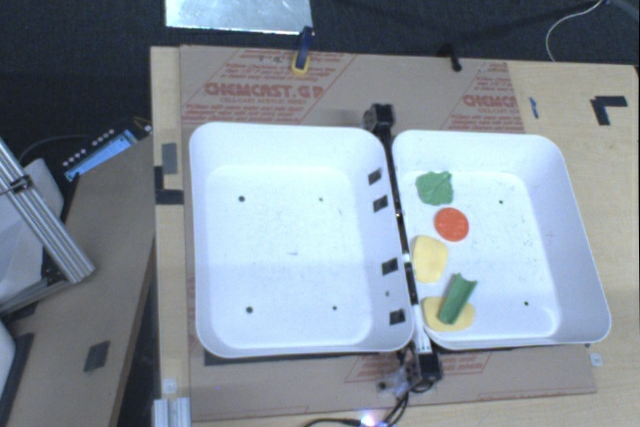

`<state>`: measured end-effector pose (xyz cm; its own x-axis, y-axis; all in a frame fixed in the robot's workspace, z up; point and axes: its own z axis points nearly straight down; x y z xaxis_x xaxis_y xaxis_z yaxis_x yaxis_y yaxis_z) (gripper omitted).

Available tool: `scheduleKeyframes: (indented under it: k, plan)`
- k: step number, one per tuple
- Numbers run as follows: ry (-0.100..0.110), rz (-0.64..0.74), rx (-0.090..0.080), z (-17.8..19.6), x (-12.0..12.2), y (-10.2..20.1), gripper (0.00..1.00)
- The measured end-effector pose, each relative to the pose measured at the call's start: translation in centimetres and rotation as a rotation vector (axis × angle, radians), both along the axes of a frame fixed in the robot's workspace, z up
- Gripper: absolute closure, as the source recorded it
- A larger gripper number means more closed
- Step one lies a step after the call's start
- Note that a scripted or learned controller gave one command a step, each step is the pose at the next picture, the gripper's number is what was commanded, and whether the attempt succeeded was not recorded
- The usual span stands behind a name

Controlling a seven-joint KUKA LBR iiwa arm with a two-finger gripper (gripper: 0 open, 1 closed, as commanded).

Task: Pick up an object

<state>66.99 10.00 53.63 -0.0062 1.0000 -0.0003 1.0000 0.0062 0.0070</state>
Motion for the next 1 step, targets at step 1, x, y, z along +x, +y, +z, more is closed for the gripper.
scheduleKeyframes:
  k: [1]
  plan:
    - [0.004, -0.001, 0.001, -0.09, -0.16, 3.14, 1.00]
